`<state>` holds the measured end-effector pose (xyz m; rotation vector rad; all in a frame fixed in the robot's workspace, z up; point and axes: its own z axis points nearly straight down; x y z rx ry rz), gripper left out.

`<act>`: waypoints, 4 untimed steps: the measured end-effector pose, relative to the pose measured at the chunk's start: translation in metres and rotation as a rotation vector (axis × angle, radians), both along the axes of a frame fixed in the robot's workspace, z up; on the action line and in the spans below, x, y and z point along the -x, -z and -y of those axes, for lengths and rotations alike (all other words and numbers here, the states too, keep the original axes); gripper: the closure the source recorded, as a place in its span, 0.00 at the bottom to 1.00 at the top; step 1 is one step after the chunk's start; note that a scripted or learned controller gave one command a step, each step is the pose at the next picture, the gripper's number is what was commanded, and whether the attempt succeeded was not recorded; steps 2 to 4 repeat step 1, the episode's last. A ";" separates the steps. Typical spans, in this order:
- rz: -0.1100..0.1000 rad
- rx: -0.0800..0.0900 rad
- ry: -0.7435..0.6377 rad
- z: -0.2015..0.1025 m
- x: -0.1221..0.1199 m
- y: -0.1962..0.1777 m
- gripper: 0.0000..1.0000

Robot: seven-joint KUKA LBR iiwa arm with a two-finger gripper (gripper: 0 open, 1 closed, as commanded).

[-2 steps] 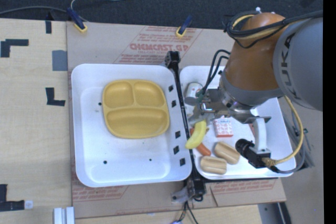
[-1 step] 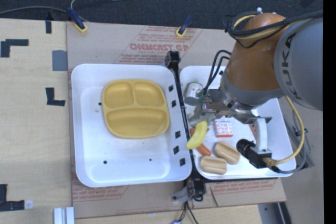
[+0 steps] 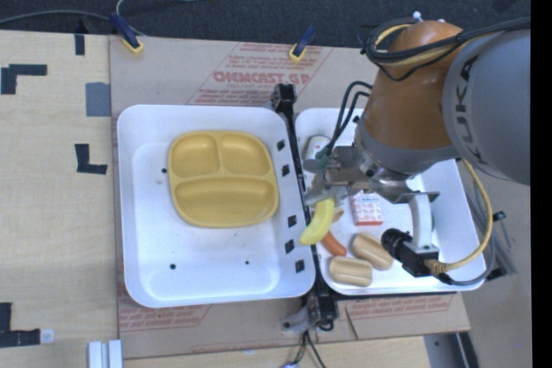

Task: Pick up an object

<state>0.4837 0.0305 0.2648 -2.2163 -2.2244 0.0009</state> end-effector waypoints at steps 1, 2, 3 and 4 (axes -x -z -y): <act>0.000 0.002 0.003 0.022 0.000 0.005 1.00; 0.000 0.002 0.003 0.022 0.000 0.005 1.00; 0.000 0.002 0.003 0.022 0.000 0.005 1.00; 0.000 0.002 0.003 0.022 0.000 0.005 1.00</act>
